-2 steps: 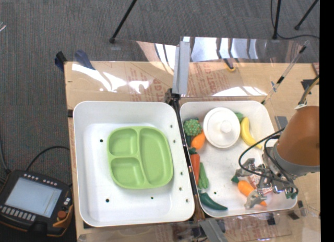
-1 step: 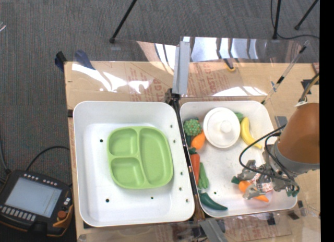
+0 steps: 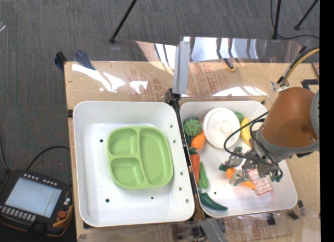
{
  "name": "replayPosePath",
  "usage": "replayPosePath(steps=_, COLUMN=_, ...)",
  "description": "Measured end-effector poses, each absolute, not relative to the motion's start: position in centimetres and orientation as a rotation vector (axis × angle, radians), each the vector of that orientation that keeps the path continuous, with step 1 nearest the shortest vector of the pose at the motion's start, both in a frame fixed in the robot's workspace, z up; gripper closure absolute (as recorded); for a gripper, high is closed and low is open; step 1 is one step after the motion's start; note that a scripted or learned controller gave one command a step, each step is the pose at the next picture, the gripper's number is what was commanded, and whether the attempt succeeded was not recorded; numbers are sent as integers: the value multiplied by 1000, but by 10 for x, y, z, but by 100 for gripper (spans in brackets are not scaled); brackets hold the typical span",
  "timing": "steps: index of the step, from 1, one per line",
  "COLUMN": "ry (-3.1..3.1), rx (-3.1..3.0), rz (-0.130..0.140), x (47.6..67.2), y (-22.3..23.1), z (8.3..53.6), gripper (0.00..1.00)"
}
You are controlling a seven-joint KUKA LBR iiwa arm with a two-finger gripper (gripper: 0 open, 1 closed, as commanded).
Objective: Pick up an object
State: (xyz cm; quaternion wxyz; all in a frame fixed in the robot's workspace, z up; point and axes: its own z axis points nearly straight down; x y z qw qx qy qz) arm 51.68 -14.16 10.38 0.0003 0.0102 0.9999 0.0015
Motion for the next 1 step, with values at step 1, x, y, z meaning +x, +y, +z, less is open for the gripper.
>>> replayPosePath(steps=1, ry=3125, rx=203, rz=1, x=553, y=-105, z=208, gripper=100)
